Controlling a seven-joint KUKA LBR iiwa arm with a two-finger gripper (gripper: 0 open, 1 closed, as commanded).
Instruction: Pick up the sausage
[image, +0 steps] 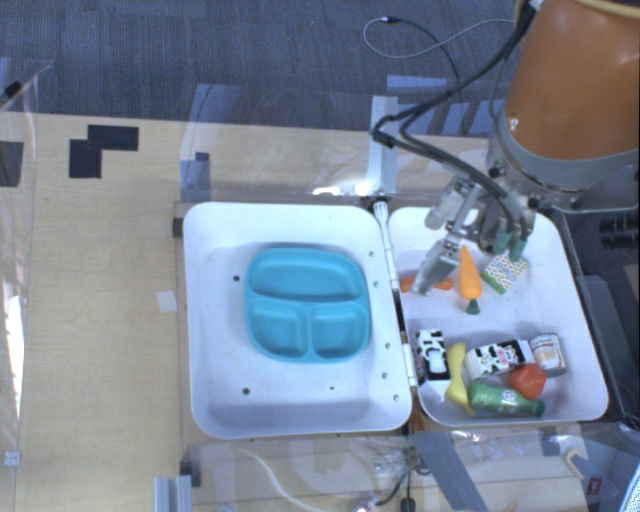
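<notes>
A small reddish-orange piece (406, 283), which may be the sausage, lies near the left wall of the right bin (585, 330). It is mostly hidden behind the gripper (438, 272). The gripper hangs low over the upper left part of that bin, right beside this piece. An orange carrot (468, 276) with a green tip lies just to the right of the gripper. I see nothing clearly held.
The left bin (215, 400) holds a blue divided plate (306, 314). The right bin's front holds a black-and-white carton (430, 356), a banana (455, 375), a milk carton (500, 357), a can (547, 352), a tomato (528, 380) and a green bottle (505, 400). A patterned box (505, 272) sits by the carrot.
</notes>
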